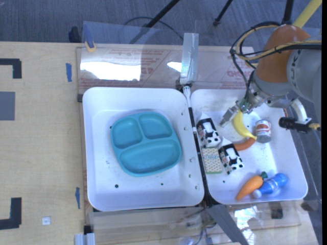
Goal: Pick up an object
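Evidently the gripper (pixel 231 117) is low in the right bin (pixel 299 152), near its far edge, fingers parted narrowly with nothing visibly between them, just beside the banana (pixel 240 126), placed for a likely grasp.

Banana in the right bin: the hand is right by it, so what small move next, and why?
Probably ease the hand a touch down and toward the banana until its fingers straddle the upper end. The hand sits at the banana's upper tip, not visibly around it, and the can and red piece crowd its lower end, so the top looks freest.
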`<state>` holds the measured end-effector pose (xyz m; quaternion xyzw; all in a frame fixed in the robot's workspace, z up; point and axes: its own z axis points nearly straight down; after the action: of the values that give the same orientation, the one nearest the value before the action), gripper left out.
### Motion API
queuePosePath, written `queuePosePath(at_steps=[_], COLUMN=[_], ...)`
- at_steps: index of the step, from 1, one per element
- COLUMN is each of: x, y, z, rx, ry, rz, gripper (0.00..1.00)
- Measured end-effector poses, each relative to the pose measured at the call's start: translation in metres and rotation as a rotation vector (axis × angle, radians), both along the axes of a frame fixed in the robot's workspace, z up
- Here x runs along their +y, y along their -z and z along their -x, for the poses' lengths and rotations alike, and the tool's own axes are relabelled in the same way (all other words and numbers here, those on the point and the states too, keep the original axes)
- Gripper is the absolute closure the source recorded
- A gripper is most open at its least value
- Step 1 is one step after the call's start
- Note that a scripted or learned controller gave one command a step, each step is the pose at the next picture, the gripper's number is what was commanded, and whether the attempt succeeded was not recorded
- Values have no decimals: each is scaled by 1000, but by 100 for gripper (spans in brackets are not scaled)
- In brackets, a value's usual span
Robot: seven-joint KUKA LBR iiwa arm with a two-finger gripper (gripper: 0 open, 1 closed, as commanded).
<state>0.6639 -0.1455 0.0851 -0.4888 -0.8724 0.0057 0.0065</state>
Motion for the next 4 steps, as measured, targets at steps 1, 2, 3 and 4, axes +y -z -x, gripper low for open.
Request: queuePosePath(at_steps=[1, 2, 3, 4], x=[-5, -5, -7, 15], y=[0, -1, -9, -41], z=[1, 49, 46, 55], rx=[4, -22, -27, -18], ry=[-79, -21, -17, -196], rz=[-2, -4, -4, -5], gripper=[0, 0, 100, 100])
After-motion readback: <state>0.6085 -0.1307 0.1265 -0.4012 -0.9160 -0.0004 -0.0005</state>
